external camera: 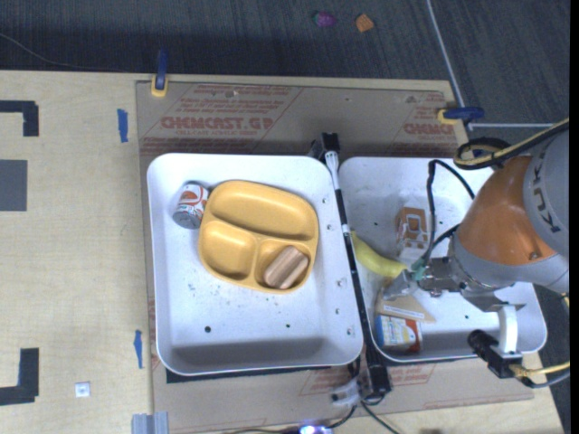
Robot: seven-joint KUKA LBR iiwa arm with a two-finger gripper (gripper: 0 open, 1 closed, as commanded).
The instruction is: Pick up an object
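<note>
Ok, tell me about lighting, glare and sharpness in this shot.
Camera view: even overhead light, soft glare on the yellow tray, faint shadows along the left bin rim; the arm looks slightly soft, and small items in the right bin lack crisp detail.

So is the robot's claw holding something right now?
Gripper: low in the right bin, by the banana; holding anything cannot be told.

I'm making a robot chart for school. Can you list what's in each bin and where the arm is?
left bin: yellow divided tray with a bread roll in one compartment; crushed can beside the tray
right bin: banana, small carton, orange packet
arm: over the right bin
gripper fingers: hidden
</note>
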